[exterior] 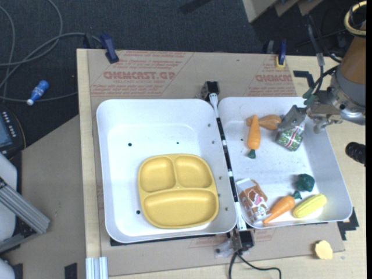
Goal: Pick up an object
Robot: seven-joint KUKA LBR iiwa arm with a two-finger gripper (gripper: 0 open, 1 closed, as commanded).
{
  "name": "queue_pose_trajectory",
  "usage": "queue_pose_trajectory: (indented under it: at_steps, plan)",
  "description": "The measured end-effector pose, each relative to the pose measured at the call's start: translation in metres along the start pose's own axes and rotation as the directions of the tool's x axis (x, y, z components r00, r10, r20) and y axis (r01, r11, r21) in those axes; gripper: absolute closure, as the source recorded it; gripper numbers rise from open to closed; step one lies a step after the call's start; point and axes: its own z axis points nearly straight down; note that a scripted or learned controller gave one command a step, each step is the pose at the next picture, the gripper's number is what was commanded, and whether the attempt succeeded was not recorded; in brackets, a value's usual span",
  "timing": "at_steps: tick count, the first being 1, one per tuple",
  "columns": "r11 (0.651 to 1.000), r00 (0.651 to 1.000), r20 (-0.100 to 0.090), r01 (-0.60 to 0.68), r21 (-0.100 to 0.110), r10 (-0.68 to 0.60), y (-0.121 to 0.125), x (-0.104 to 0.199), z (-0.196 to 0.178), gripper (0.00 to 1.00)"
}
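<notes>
My gripper (303,120) hangs over the far right part of the right bin (331,156). A green and white packet (290,137) sits tilted right at its lower left side, touching or nearly touching it; whether it is gripped is not visible. To the left lie an orange carrot (254,132) and a tan piece (269,121). At the bin's near end are a brown and white packet (253,197), a second carrot (280,208), a yellow corn cob (310,205) and a dark green piece (304,182).
The left bin (116,127) holds a yellow divided plate (177,189). A black divider (222,144) runs between the bins. A small yellow thing (323,249) lies on the bench outside the right bin's near corner.
</notes>
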Motion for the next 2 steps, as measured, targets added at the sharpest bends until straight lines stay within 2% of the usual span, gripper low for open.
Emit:
queue_pose_trajectory:
  at_steps: [1, 2]
  plan:
    - [1.000, 1.000, -0.003, 0.004, 0.007, -0.004, 0.037, 0.032, 0.124, 0.00]
    - [1.000, 1.000, -0.002, 0.002, 0.007, -0.002, 0.056, 0.031, 0.186, 0.00]
